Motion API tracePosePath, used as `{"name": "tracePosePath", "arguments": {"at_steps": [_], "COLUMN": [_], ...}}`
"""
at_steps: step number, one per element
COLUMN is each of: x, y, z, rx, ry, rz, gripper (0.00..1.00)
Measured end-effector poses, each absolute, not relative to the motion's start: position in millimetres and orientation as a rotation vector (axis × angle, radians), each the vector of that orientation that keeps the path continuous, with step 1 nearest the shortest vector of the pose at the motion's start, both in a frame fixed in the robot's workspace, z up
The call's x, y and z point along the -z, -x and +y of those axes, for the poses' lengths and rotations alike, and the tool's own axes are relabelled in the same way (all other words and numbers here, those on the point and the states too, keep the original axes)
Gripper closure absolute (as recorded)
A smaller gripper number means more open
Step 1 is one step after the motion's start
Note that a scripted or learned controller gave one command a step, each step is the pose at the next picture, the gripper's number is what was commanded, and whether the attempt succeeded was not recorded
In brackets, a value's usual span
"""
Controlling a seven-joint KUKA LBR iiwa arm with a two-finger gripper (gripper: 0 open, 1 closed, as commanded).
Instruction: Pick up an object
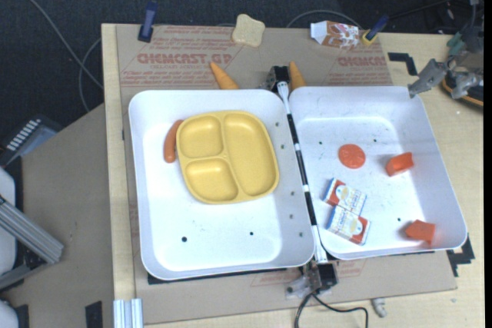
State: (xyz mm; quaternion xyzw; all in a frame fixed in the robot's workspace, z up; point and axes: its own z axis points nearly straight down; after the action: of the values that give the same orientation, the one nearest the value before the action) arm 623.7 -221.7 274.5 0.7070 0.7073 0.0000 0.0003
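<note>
Waiting at the right bin's far right corner, the grey two-finger gripper cannot be judged apart or together. Nearest pickable item: a small orange-red block on the shallow white right bin's floor, below and slightly left of the gripper.
</note>
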Motion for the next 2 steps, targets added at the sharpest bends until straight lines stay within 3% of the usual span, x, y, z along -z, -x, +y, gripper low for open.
{"name": "tracePosePath", "arguments": {"at_steps": [1, 2], "x": [-159, -84], "y": [-637.7, -599.9], "z": [-184, -121], "rx": [0.001, 0.001], "ry": [-2.221, -2.222], "rz": [2.225, 2.225], "gripper": [0.00, 0.00]}}
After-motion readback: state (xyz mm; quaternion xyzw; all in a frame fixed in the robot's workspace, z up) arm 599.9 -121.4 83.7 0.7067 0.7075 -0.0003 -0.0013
